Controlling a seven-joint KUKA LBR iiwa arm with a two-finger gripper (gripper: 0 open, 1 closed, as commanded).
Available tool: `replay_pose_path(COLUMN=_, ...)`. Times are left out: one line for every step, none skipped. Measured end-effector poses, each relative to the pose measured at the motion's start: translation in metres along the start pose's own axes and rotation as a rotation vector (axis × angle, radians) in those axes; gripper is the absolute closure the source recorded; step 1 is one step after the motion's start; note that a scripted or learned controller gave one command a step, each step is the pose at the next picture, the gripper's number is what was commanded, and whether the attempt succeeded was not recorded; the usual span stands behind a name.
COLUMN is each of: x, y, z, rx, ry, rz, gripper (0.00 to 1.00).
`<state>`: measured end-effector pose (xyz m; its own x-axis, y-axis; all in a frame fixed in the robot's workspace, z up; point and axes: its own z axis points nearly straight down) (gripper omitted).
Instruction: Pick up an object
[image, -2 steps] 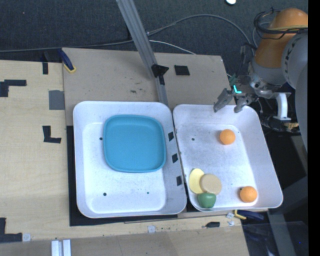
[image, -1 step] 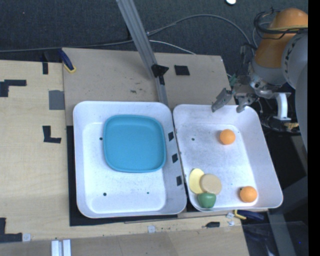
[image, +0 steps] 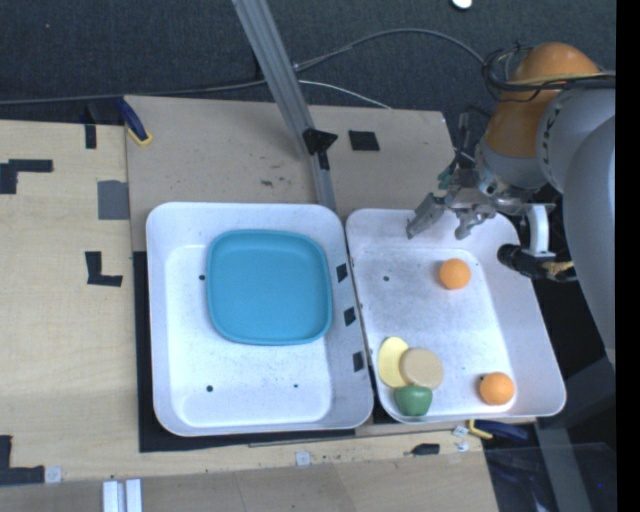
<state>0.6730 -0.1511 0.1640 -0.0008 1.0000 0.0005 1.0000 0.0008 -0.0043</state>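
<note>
My gripper (image: 444, 224) hangs over the far edge of the right bin (image: 400, 290), fingers (image: 420, 221) spread open with nothing between them. An orange ball (image: 454, 274) lies just below it in the bin, apart from the fingers. A second orange ball (image: 496, 388) rests near the bin's front right corner. At the front left of this bin a yellow piece (image: 391, 357), a tan round piece (image: 422, 367) and a green piece (image: 412, 401) sit bunched together.
The left bin (image: 180, 380) holds a blue square plate (image: 268, 286). A grey metal pole (image: 290, 95) slants down to the gap between the bins. The arm's grey body (image: 590, 190) and orange band (image: 535, 95) fill the right side.
</note>
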Motion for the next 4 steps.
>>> replay_pose_path(x=0.004, y=0.004, z=0.045, rx=0.0, ry=0.0, rz=0.0, gripper=0.0)
replay_pose_path(x=0.005, y=0.004, z=0.076, rx=-0.003, ry=-0.001, rz=0.0, gripper=0.0)
replay_pose_path(x=0.005, y=0.005, z=0.065, rx=-0.004, ry=-0.002, rz=-0.001, gripper=1.0)
replay_pose_path(x=-0.001, y=0.006, z=0.003, rx=-0.009, ry=-0.001, rz=0.0, gripper=1.0)
